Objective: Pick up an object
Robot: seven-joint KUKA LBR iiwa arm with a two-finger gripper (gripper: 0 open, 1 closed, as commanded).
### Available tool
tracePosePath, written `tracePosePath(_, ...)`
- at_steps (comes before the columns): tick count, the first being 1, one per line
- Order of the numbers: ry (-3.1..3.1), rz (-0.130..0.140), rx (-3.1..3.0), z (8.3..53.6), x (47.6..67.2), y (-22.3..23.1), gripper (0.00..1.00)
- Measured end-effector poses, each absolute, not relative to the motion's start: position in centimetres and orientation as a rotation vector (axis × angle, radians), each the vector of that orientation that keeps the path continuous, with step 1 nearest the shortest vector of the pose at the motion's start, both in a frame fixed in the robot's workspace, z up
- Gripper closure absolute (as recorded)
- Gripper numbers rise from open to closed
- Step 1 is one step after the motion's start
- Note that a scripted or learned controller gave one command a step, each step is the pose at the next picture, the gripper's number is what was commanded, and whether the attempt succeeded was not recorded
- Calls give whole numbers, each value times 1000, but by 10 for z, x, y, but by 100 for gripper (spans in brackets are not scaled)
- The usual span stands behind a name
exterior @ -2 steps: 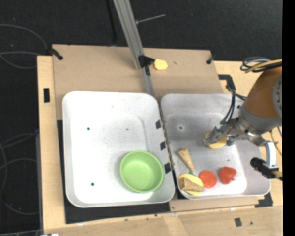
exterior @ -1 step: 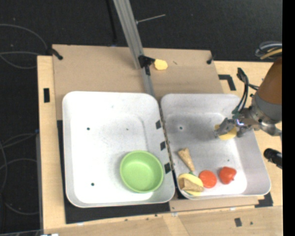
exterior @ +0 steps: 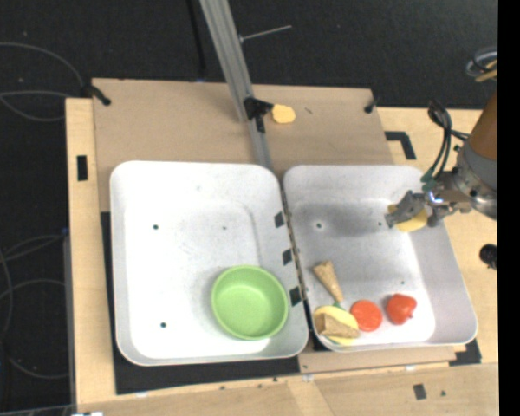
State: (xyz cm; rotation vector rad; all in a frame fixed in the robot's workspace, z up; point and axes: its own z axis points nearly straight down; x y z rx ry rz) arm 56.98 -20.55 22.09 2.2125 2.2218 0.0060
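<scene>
While the grey arm with its orange band (exterior: 488,137) reaches in from the right, the wooden bench (exterior: 182,124) carries two shallow white plastic bins side by side, and a slanted metal pole (exterior: 230,55) crosses the bench above them. The left bin (exterior: 182,206) holds a round light-green bowl (exterior: 250,302), sitting upright near its front right corner, close to the wall shared with the neighbour. The right bin (exterior: 355,206) has its small things gathered along the front edge: a tan cone-shaped piece (exterior: 328,276) lying on its side, a yellow and tan sandwich-like toy (exterior: 336,323) in the front left corner, an orange-red ball (exterior: 366,315) just beside that, and a red tomato-shaped toy (exterior: 400,308) a little further right. And here's the action — the two-finger gripper (exterior: 413,215) sits over the back right part of the right bin, and a small yellow object (exterior: 412,224) shows right at its fingertips, clamped between them as far as this slanted view lets me judge. Up on the bare bench behind the bins, a small yellow blob (exterior: 282,113) lies beside the pole.
</scene>
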Motion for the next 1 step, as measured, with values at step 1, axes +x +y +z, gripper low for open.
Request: tracePosePath(1, 2223, 4, 2214, 252, 571, -206, 100)
